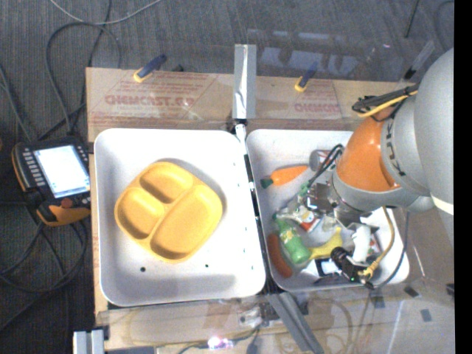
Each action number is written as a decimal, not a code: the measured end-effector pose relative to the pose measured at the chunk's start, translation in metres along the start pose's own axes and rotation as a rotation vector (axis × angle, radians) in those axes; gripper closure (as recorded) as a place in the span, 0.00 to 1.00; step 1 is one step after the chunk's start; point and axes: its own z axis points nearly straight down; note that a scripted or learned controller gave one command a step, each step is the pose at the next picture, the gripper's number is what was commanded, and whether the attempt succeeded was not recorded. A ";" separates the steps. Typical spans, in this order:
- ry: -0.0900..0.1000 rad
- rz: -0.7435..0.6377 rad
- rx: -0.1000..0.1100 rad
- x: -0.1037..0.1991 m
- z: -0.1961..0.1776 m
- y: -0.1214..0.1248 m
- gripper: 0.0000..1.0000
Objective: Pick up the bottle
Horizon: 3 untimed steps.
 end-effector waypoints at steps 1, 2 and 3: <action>0.001 -0.316 0.006 -0.003 0.014 -0.030 0.00; 0.003 -0.317 0.005 -0.002 0.004 -0.030 1.00; 0.001 -0.302 0.027 0.043 -0.079 -0.045 1.00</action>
